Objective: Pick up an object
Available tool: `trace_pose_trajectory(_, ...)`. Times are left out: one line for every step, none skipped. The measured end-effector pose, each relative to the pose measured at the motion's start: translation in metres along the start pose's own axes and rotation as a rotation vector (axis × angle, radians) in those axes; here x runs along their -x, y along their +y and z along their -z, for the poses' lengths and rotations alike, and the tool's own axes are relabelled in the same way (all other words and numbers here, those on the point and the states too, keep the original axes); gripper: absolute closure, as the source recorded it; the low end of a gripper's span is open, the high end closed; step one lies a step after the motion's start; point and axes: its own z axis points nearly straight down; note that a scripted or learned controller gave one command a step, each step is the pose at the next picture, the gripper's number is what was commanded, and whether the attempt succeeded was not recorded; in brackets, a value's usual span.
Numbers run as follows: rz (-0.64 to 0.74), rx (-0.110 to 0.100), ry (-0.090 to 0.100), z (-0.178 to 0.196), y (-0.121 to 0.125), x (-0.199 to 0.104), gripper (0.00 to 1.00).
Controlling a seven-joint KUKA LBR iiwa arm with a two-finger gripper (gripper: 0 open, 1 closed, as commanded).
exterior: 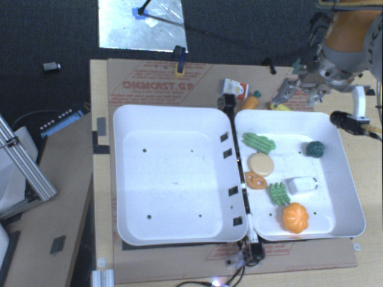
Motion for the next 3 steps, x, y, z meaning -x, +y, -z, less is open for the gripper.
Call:
trace_pose_trajectory(0.003, 0.004, 0.000, 0.012, 0.001, 0.000, 1.00)
trace_pose_trajectory(0.010, 0.007, 0.003, 0.081, 0.004, -0.096, 1.00)
trace_pose_trajectory(0.004, -0.009, 0.002, 0.036, -0.074, -0.132, 1.00)
